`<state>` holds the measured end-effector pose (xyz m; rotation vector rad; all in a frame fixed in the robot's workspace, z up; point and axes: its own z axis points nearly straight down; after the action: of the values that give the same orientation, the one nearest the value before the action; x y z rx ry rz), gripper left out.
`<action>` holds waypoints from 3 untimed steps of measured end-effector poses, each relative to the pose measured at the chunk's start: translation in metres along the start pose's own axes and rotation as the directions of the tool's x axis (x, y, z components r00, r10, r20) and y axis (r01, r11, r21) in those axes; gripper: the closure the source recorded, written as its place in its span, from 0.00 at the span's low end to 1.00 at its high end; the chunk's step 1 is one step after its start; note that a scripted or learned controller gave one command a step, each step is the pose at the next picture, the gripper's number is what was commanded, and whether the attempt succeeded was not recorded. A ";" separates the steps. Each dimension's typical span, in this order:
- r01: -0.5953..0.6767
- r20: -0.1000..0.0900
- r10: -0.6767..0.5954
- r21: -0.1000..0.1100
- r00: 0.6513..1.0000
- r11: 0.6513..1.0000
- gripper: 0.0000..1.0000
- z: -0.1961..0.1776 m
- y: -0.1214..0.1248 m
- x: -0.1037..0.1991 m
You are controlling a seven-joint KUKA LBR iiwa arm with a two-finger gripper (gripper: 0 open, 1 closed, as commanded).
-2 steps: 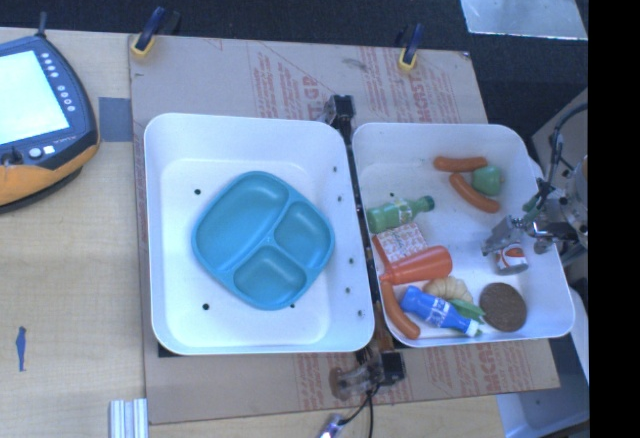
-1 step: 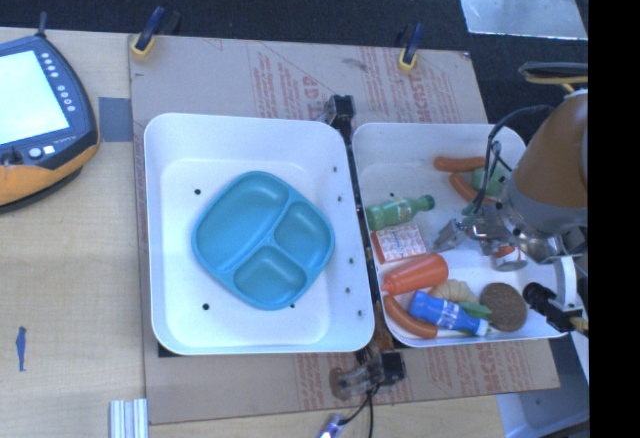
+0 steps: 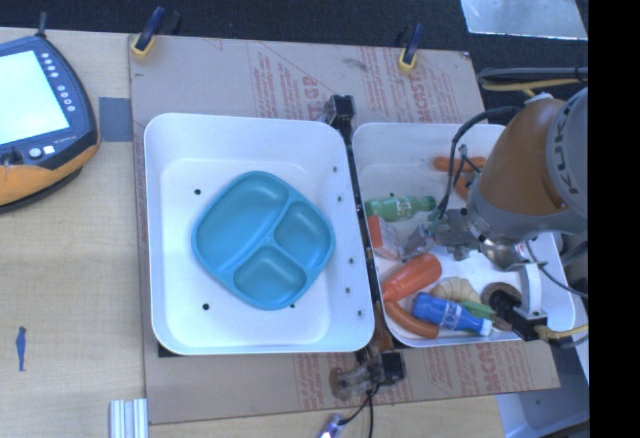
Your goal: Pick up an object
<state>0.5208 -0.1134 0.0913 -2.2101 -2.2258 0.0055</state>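
- The bench (image 3: pixel 70 286) spreads out to the left of the jaws, with a brown board clamped on top that carries both bins.
- The left bin (image 3: pixel 170 141) sits well to the left of the jaws and holds a blue divided tray (image 3: pixel 262 240), which lies flat and turned at a slant.
- The right bin (image 3: pixel 385 141) lies directly under the jaws, touching the left bin along a shared edge.
- The arm (image 3: pixel 530 171), grey with an orange band, comes in from the right and hangs over the right bin.
- A handheld control pad (image 3: pixel 40 126) rests on the bench far to the left of the jaws, beyond the left bin.
- The jaws (image 3: pixel 425 238) point down and to the left into the right bin; whether they are spread or pressed together cannot be told from here.
- An orange carrot-shaped piece (image 3: pixel 410 277) lies just below the jaws.
- A blue tube (image 3: pixel 450 314) lies further below, near the bin's front wall.
- A green bottle (image 3: pixel 400 207) lies just above and left of the jaws.
- A small orange piece (image 3: pixel 448 164) sits above the jaws, near the far wall.
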 end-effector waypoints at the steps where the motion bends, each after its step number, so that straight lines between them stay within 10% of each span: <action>1: 0.004 0.002 -0.004 0.002 1.000 1.000 1.00 -0.010 0.000 -0.002; 2: 0.003 0.002 -0.003 0.002 1.000 1.000 0.00 -0.010 0.000 -0.002; 3: -0.001 0.001 0.001 -0.001 1.000 1.000 0.00 0.000 -0.031 0.010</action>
<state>0.4897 -0.1037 0.0911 -2.2117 -2.2258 0.0049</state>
